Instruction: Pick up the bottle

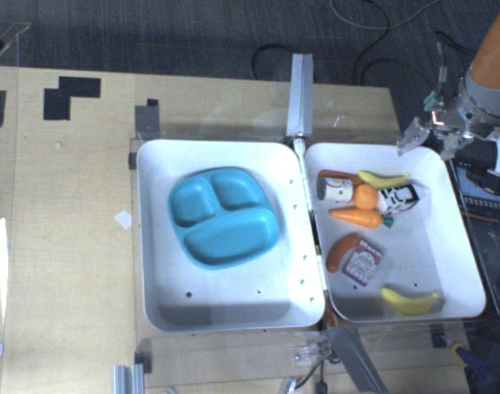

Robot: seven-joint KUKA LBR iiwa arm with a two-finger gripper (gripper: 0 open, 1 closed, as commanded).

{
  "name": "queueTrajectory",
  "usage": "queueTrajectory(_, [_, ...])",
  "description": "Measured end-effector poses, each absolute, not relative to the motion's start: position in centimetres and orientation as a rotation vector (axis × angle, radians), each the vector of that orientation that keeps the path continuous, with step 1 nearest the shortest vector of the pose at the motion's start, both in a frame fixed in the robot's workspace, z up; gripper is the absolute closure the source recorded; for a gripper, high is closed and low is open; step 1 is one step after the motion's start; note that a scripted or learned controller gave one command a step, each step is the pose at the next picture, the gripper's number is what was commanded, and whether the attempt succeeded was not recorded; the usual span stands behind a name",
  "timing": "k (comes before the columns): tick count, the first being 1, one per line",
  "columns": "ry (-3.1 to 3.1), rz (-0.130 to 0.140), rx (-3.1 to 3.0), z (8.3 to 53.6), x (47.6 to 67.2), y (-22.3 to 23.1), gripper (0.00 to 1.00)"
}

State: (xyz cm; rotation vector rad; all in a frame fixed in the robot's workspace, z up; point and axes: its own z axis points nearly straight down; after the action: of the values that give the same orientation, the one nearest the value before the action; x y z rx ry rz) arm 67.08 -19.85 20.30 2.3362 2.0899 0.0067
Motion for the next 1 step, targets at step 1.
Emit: queueTrajectory(1, [2.095, 0.011, 2.322, 21.61, 67.30, -19.70, 1.00])
